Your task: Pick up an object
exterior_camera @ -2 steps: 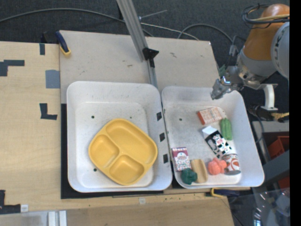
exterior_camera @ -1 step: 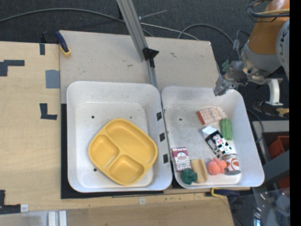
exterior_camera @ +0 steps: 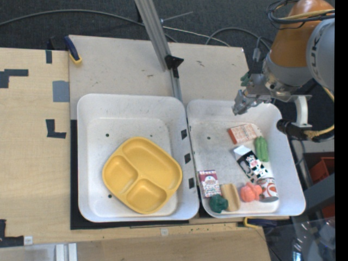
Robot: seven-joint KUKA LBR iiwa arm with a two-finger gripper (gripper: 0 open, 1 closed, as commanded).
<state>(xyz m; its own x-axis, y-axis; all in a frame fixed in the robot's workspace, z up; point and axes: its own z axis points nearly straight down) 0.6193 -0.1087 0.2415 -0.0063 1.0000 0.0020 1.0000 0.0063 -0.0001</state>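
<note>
— Gripper point(exterior_camera: 240, 109) hung at the right bin's point(exterior_camera: 209, 110) far edge, holding nothing; whether it was spread or closed, I couldn't tell.

— And the nearest target?

— Tan packet point(exterior_camera: 243, 133), just below it toward the camera, long axis running roughly left-right.

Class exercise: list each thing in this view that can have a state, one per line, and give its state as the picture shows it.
gripper: above the right bin's far edge, holding nothing visible.
yellow tray: flat in the left bin, right way up, compartments bare.
peach carton: lying flat, right bin.
cow-print carton: lying on its side.
green pepper: lying beside it.
small red carton: lying flat.
</note>
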